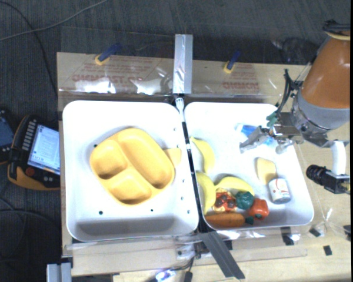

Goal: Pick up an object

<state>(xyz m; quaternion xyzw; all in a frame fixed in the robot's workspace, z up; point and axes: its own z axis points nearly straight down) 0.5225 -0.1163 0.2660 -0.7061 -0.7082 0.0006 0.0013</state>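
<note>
Fingers (pixel 251 141) of the gripper (pixel 256 140) look spread apart, two grey prongs pointing toward the middle of the right bin (pixel 223 113), with nothing caught between them; at this distance I would not swear to the exact gap. The gripper hangs over the upper part of that bin, near its far right corner, and the arm (pixel 329 75) comes in behind it, grey at the wrist with the broad orange band above.

Down in the right bin, a small white can with a red label (pixel 279 190) lies near the right wall, just below a pale yellow wedge (pixel 265 169). Along the near edge sits a cluster of toy food: a yellow banana (pixel 230 185) curving over a pizza slice (pixel 225 201), a dark green piece (pixel 245 200), a red pepper (pixel 259 208) and an orange-brown sausage shape (pixel 226 220) touching the front wall. Another yellow curved piece (pixel 203 153) rests against the divider on the left side of this bin, well apart from the gripper. A small blue thing (pixel 245 128) shows just beside the gripper; what it is, I cannot tell.

The left bin (pixel 76 216) holds a yellow divided plate (pixel 132 164) turned at an angle, filling its middle.

A handheld controller with a lit screen (pixel 38 154) lies on the floor, off the bench's left edge.
</note>
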